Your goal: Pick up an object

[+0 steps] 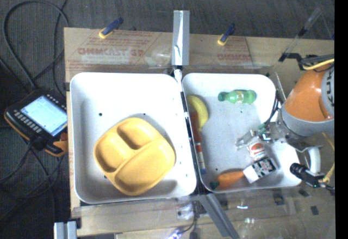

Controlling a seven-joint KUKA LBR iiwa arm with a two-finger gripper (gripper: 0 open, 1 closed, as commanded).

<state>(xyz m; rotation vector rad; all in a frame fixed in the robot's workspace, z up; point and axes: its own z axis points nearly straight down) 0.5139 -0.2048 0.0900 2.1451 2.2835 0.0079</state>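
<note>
Tool [251,139] sits low over the right bin [228,83], near that bin's right wall, and I can make out thin metal fingers reaching left from the wrist, but they are small and glinting, so I cannot tell whether they are spread or closed, nor whether anything is between them. Just below the tool lies a small red-and-white item [256,149] that I cannot identify, and lower still, toward the right bin's front wall, a small white box with dark print [261,168], its printing too fine to read. I count one green bottle [237,96] lying on its side near the right bin's back wall, one banana [198,110] against its left wall, partly cut off by the divider between the bins, one thin reddish pen-like stick [197,142] running along that same wall, and one carrot [230,179] at the right bin's front wall. To the right bin's left, the left bin [109,83] holds one yellow divided plate [135,154]. Beyond the right bin's back wall I see two clamps on the desk [136,47]. Arm [310,104] is cut off at the right.
</note>
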